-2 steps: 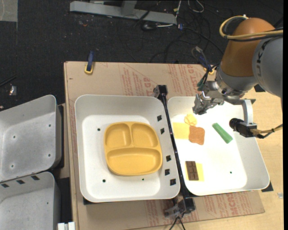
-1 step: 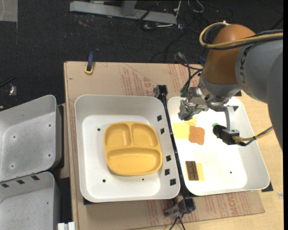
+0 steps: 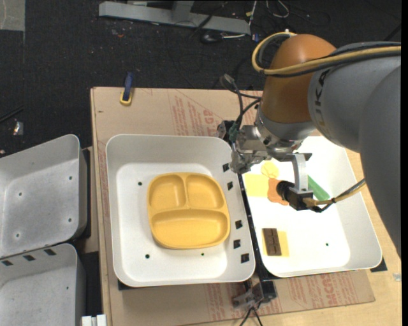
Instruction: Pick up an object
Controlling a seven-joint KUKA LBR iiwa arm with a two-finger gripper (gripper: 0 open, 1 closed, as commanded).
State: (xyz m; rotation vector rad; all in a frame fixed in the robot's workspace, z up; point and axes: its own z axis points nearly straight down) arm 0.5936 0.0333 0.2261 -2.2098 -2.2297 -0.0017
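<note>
**Surface.** Brown cardboard sheet [image 3: 166, 108] with red print, laid over the bench. It bears two shallow white bins side by side: left bin [image 3: 116, 191] and right bin [image 3: 338, 248]. Small black clips [image 3: 237, 224] run along the seam between them.

**Surroundings.** Dark floor [image 3: 57, 63] with loose cables. A grey rail [image 3: 172, 16] lies at the top edge. Two spare white trays [image 3: 38, 184] sit off the cardboard to the left. A small blue-and-yellow tool [image 3: 127, 89] lies at the cardboard's far left corner.

**Left bin, contents.** One yellow divided plate [image 3: 188, 210] with three compartments, lying flat near the middle.

**Right bin, contents.**
- A pale yellow sheet [image 3: 256, 186] lies near the left wall.
- An orange piece [image 3: 274, 190] sits just beside the sheet, on its right.
- A green piece [image 3: 317, 189] lies further right.
- A brown block [image 3: 272, 240] rests on a yellow card [image 3: 281, 249] toward the near left corner, apart from the others.

**Hidden or unclear.**
- The orange and green pieces are partly covered by robot hardware, so their shapes cannot be named.
- The far part of the right bin is covered by the arm [image 3: 357, 95].
- The spare trays are cut off by the left edge of the view.

**Arm pose.** The arm enters from the right, with its orange band uppermost and its wrist turned down. The gripper [image 3: 244, 158] sits over the far end of the seam, at the right bin's far left corner, near the pale yellow sheet. Whether it is open or closed cannot be told from this angle.
</note>
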